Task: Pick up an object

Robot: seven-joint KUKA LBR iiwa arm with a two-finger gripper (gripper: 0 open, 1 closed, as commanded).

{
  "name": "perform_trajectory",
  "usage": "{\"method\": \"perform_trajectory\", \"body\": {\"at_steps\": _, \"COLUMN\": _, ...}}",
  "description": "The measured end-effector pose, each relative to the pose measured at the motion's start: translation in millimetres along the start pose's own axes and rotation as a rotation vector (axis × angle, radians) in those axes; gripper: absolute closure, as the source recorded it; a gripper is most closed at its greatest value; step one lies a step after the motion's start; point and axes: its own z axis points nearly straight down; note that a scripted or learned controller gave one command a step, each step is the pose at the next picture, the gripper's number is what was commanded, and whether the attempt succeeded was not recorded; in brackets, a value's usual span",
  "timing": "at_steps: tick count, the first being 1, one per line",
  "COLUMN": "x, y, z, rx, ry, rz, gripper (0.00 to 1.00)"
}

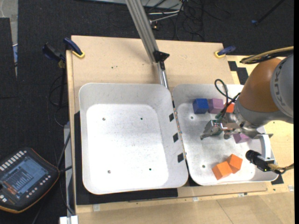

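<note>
1 fixed camera above the bench (121, 55), slanted downward, taking in both bins (93, 97).

Arm (273, 94) enters from right side of view, grey body with broad orange band above wrist. Wrist angled down and toward left. Gripper (205, 134) sits low at end of wrist, pointing left and slightly downward. Two thin fingers (209, 132) extend to left, tips spread slightly apart, nothing visible between them. Black cable loops up beside wrist.
</note>
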Motion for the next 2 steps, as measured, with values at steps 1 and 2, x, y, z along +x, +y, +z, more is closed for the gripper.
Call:
{"method": "perform_trajectory", "body": {"at_steps": 1, "x": 0, "y": 0, "z": 31, "rx": -0.002, "ry": -0.001, "rz": 0.0, "gripper": 0.0}}
{"method": "perform_trajectory", "body": {"at_steps": 2, "x": 0, "y": 1, "z": 19, "rx": -0.006, "ry": -0.001, "rz": 0.0, "gripper": 1.0}}
